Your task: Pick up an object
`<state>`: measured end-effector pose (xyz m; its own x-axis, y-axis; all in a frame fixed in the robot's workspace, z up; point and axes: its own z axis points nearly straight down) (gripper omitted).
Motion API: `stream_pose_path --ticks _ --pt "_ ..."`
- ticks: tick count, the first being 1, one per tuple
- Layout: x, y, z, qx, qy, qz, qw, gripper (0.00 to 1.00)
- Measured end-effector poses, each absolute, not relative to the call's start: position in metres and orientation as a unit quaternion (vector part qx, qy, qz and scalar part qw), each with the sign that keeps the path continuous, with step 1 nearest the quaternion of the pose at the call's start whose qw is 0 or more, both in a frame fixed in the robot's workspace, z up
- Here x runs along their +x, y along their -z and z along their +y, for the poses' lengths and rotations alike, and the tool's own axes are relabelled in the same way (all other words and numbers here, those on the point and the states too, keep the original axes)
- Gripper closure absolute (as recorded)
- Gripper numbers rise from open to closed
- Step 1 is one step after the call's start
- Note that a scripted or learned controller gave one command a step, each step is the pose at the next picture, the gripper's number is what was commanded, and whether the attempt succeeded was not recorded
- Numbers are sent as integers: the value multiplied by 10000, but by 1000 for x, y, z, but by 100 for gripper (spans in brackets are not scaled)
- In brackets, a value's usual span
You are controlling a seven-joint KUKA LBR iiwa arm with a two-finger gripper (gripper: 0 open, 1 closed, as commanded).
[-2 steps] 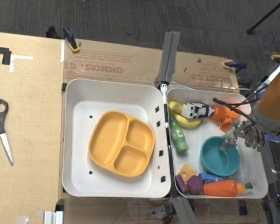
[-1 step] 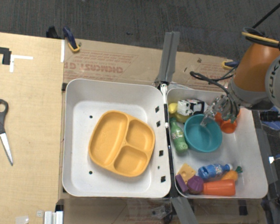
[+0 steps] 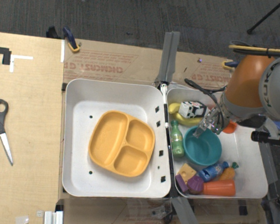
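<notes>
The teal bowl (image 3: 203, 148) sits in the middle of the right bin (image 3: 251, 180), round, deep and glossy, its inside bare. The gripper (image 3: 208, 126) hangs over the bowl's upper rim, reaching in from the right under the grey arm (image 3: 278, 87) with its orange band (image 3: 245, 81). Its metal fingers (image 3: 204, 128) point down and to the left, with the tips at or just above the rim; how far apart they stand I cannot tell, since they blur together against the bowl, and nothing shows plainly between them.

Just left of the bowl lies a green bottle (image 3: 177, 137), lengthwise along the bin's left wall. Above it are a yellow banana (image 3: 185, 120) and a black-and-white box (image 3: 192, 109), touching each other near the bin's top left corner. A small orange piece (image 3: 229, 127) peeks out right of the gripper. Below the bowl, along the bin's lower edge, cluster a tan block (image 3: 188, 172), a purple piece (image 3: 192, 185), a blue bottle (image 3: 213, 171) and an orange carrot (image 3: 220, 186) with a green tip.

The left bin (image 3: 74, 142) holds a yellow divided plate (image 3: 121, 143) with three compartments, lying flat near its centre. Well apart, on the bench (image 3: 22, 123) at the left, lie scissors (image 3: 1, 126).
</notes>
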<state>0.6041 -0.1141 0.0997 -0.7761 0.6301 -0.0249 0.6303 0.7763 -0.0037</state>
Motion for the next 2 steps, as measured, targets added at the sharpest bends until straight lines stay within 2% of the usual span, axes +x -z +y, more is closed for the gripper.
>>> stream_pose_path --ticks 1,2 --pt "611 -183 -169 3887 7 9214 14 100" --pt "586 -249 -110 4716 8 8818 4 100"
